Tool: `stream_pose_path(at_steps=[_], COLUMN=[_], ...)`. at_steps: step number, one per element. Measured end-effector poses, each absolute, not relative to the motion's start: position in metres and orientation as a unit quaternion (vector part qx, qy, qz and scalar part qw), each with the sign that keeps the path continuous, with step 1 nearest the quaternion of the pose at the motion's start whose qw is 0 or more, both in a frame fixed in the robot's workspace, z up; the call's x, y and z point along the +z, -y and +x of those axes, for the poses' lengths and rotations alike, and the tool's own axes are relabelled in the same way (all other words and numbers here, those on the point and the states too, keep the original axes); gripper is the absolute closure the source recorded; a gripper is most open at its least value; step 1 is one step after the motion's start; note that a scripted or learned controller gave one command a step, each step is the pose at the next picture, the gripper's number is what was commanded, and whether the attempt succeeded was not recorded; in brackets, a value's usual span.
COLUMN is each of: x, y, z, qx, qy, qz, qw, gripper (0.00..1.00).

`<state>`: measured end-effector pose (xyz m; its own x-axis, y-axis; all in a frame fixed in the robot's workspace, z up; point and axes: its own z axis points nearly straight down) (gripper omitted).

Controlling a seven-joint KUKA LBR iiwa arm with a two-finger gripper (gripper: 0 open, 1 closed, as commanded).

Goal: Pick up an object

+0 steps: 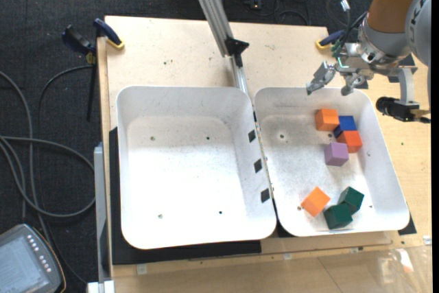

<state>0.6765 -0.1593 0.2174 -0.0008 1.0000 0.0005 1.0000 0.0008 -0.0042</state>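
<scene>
The pincer (334, 79) is seen spread open, nothing gripped, above the right bin (288, 219) at its 12 o'clock rim. An orange block (326, 119), blue block (346, 123) and purple block (336, 154) are clustered just below; green blocks (345, 208) are found at 5 o'clock.

Grey arm (411, 17) with an orange band above the wrist — thin cables looping by the metallic hand (336, 81).
</scene>
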Motion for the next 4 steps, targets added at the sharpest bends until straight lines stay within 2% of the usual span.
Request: stream_pose_path(at_steps=[1, 2, 3, 4], x=[0.220, 0.169, 0.127, 0.122], y=[0.159, 0.168, 0.163, 0.165], z=[0.677, 0.672, 0.672, 0.676], qx=[0.0007, 0.0018, 0.0002, -0.0037], qy=[0.708, 0.707, 0.708, 0.707], qz=[-0.706, -0.708, -0.706, -0.707], qw=[0.000, 0.001, -0.002, -0.008], gripper=[0.00, 0.00, 0.00, 0.00])
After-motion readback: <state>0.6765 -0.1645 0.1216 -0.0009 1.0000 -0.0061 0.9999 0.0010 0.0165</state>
